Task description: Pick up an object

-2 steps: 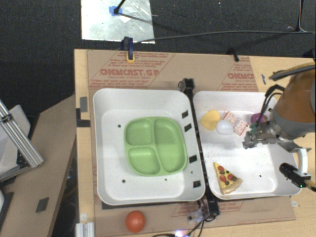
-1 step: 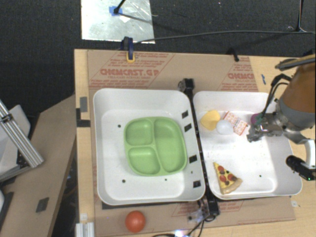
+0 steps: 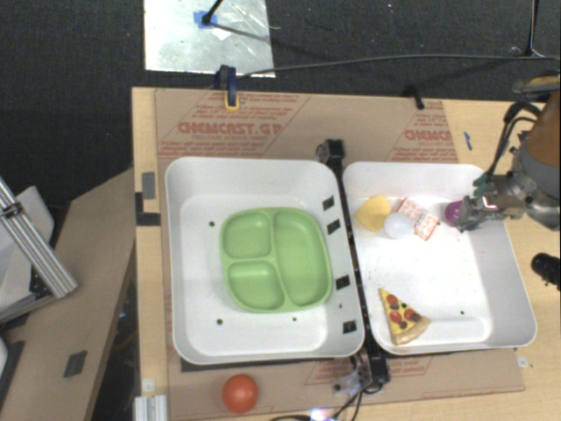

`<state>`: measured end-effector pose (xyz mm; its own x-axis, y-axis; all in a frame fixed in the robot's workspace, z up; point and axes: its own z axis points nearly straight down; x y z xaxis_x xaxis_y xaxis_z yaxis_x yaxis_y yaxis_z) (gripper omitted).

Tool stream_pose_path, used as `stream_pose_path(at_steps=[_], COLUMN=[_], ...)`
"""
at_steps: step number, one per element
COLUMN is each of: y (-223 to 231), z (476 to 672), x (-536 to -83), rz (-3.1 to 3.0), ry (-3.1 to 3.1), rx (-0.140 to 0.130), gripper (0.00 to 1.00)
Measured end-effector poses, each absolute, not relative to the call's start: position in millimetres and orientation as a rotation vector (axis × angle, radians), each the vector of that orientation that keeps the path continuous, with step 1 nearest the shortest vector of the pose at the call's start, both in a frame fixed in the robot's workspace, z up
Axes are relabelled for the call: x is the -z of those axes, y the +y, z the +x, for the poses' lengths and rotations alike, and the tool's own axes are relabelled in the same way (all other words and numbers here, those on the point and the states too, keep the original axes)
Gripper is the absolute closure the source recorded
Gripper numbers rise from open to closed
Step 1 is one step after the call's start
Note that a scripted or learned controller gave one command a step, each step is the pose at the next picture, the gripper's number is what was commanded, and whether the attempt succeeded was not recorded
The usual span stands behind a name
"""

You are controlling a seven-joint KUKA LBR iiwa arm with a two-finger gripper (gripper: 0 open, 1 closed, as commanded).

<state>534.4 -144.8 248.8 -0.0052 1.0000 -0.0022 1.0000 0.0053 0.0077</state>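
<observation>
Target obj: we take the small purple obj (image 3: 453, 210) as the likely pick; it sits at the right bin's (image 3: 504, 274) far right side, touching the pincer tip.
Pincer (image 3: 472, 212): low over the right bin, reaching in from the right, tips at the purple obj. Open vs closed: we cannot tell at this res., and we cannot tell whether the obj is between the tips, so no grasp claimed.
Arm (image 3: 536, 169): wrist angled down and inward, approx. level w/ the bin's right wall; we judge this lets the tips reach the floor w/o hitting the rim.
Neighbours: red-white packet (image 3: 420, 218), white ball (image 3: 399, 226) and yellow obj (image 3: 376, 212) cluster just left of target, near but apart from it. Pizza slice toy (image 3: 401, 314) lies well apart at the near edge.
Left bin (image 3: 188, 235): holds a green divided plate (image 3: 274, 259), centred.
Counter (image 3: 289, 119): orange ball (image 3: 240, 392) rests outside the bins, near front.
Risk (our judgement): obj is round and small, may roll off twd the cluster.
</observation>
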Motion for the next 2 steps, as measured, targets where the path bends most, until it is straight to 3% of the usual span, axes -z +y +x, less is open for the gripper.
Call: stream_pose_path(at_steps=[2], y=[-37.7], z=[559.5], x=[-224.6], rz=[2.212], ry=[2.231], rx=[-0.003], gripper=[1.00])
